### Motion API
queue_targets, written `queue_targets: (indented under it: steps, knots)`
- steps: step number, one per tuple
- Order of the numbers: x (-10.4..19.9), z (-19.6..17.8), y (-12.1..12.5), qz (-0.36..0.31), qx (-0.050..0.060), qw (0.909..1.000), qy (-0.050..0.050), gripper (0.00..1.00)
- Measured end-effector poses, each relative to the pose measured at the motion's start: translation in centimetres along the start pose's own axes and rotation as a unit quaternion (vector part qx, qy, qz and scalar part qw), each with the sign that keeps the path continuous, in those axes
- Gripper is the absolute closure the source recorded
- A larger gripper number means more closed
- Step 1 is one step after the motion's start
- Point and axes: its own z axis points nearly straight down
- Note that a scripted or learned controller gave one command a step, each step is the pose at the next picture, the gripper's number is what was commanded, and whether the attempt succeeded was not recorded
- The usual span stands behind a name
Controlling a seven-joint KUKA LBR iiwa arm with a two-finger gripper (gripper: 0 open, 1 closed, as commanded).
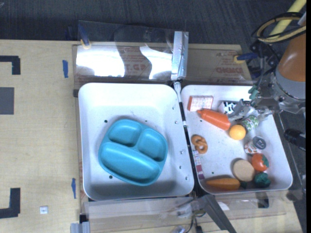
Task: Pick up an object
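Note:
My gripper (246,109) hangs low over the back right part of the right bin (284,178), beneath the arm's orange band. It is just above a black-and-white item (227,105) and a greenish item (251,124). An orange carrot (214,119) lies to its left, with a yellow ball (237,132) in front of it. A pink-and-white box (200,103) sits at the bin's back left. I see nothing clearly held.
The right bin also holds a pretzel (198,143), a silver round piece (259,143), a red tomato (259,162), a tan disc (243,170), a green piece (262,179) and an orange sausage shape (222,182). A blue divided plate (133,150) lies in the left bin (92,101).

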Motion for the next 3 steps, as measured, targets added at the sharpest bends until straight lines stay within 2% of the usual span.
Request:
queue_targets:
  steps: [1,2,3]
  knots:
    - [-1.2,-1.2,2.7,-0.16,-0.004,0.9871,-0.002,0.0]
    - [-1.8,12.4,6.0,-0.311,0.002,0.9505,0.001,0.0]
    - [-2.5,14.4,8.9,-0.292,-0.017,0.9561,-0.01,0.0]
